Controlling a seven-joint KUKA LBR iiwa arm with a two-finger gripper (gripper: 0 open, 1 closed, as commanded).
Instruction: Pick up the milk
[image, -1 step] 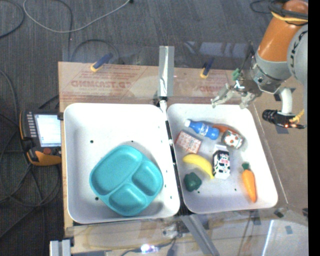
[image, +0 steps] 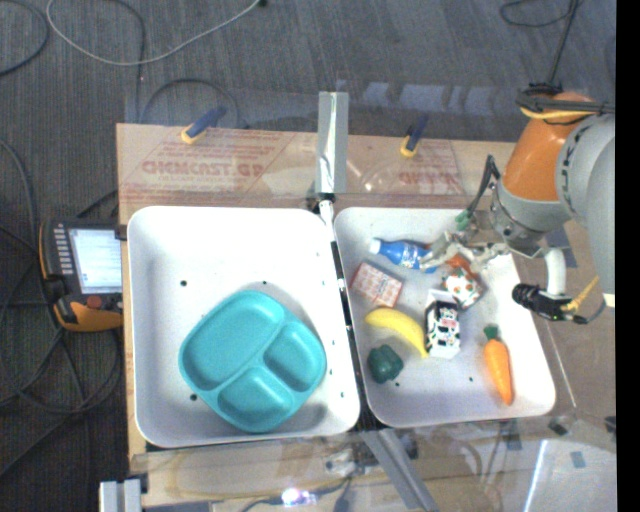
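**Milk carton waits mid-bin as arm hangs over the far corner**

Milk carton, black-and-white patterned, lies near the middle of the right-hand white bin, just beside a banana on one side and near a carrot on the other. The gripper of the grey arm hangs over the bin's far side, above a clutter of a blue-and-white bottle and a small red-and-white object. Whether the gripper is spread or closed cannot be told from this angle.

The approach looks unfinished: the gripper appears to need to shift toward the near side of the bin and centre over the carton. A good grasp would likely close across the carton's narrow sides, descending straight down so the banana is not nudged. The red-and-white object, close behind the carton, could be caught by mistake.
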